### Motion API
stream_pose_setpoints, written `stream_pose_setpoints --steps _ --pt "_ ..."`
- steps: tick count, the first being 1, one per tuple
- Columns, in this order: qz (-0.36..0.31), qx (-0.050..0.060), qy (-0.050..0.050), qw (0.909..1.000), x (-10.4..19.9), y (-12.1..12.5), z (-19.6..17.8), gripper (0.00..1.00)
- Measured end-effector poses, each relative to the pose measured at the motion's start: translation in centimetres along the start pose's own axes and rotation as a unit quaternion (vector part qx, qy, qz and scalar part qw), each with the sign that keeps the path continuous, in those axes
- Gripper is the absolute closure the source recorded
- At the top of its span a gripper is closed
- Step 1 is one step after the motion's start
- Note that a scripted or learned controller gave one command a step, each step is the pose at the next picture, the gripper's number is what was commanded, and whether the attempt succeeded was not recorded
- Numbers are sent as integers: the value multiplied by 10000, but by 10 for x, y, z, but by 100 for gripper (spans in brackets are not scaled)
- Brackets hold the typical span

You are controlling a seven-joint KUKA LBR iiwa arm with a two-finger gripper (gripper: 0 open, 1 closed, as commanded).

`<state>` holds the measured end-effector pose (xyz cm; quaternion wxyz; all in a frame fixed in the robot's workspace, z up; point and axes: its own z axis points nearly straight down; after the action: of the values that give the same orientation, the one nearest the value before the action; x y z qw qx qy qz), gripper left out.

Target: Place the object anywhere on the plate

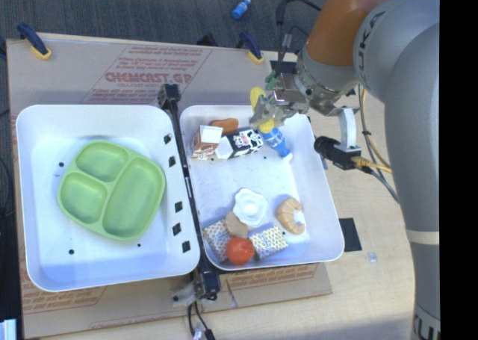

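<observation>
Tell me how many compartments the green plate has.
3. The green plastic divided plate lies in the left white bin: two small compartments, one at its top and one at its left, and one long compartment on its right side.

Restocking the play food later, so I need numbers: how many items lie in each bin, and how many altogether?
Left bin: 1, the green plate.
Right bin: about 9, among them a red tomato, a croissant, a white cup, a blue bottle and a black-and-white carton; the clustered pieces make this approximate.
Total: about 10.
</observation>
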<state>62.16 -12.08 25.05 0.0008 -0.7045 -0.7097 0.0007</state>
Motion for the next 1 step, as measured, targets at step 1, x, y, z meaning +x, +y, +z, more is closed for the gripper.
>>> stream_pose_setpoints --steps 1 --pt "10 15 1 10000 34 -81 49 100"
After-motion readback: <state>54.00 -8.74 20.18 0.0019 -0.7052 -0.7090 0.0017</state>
